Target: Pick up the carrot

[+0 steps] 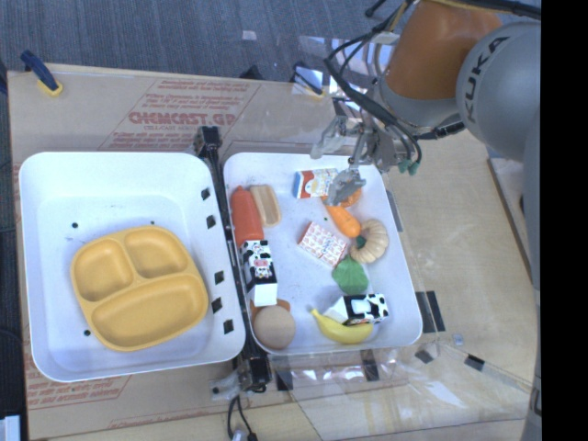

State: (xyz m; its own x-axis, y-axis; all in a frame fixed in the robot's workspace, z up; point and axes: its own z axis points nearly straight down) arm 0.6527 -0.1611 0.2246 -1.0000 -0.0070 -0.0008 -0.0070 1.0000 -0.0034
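We find the carrot (344,219) lying in the right bin (404,292), in its upper middle, between the patterned packet (322,243) and the tan pumpkin-shaped piece (371,242), with a green piece (350,275) just below. The end effector (347,188) sits right over the carrot's upper end, seemingly touching or just short of it. We judge this the approach-to-grasp step: nothing is lifted, and the carrot rests on the bin floor. We cannot tell how its grasping parts stand. The next move, we think, calls for straddling the carrot without snagging its close neighbours, then closing and rising straight.
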